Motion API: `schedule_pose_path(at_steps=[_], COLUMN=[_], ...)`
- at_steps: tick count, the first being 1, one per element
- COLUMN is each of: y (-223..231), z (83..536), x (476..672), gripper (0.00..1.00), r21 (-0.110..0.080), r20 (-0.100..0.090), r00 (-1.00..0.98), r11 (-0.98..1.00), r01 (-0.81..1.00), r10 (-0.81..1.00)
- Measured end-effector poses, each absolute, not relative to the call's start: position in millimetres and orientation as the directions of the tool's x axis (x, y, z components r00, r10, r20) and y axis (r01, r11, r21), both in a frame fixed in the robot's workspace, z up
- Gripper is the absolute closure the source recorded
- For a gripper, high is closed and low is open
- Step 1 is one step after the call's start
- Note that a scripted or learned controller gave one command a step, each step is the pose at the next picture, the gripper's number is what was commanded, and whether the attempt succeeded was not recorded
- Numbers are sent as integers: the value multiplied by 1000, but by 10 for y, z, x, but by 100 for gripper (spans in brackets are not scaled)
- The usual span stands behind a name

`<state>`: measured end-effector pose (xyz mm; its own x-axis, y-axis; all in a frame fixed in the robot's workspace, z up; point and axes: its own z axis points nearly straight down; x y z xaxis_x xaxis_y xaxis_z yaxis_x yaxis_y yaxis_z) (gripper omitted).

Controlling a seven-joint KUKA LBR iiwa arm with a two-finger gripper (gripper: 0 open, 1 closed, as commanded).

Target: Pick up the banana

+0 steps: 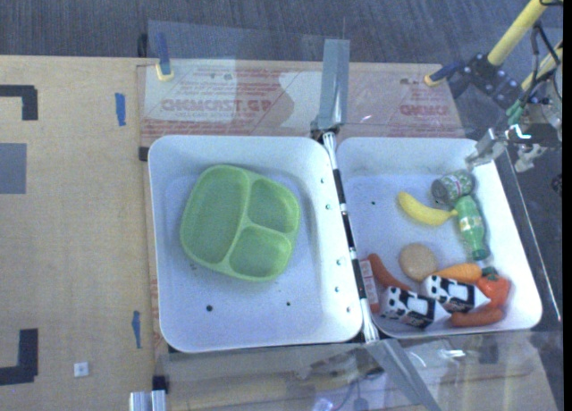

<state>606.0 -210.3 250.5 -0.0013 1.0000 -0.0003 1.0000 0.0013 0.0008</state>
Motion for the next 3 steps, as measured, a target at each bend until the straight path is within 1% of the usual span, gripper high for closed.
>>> schedule_pose_path(at_steps=[1,2,3], y=[-1706,-1033,-1048], z=[1534,866,988], x=[5882,6009,6025], gripper=[0,0,100], r21=[1,5,11], r20=[0,0,-2], r00=[-60,-106,-103], r11=[60,106,103], r01=[998,994,995], r10=[998,994,995])
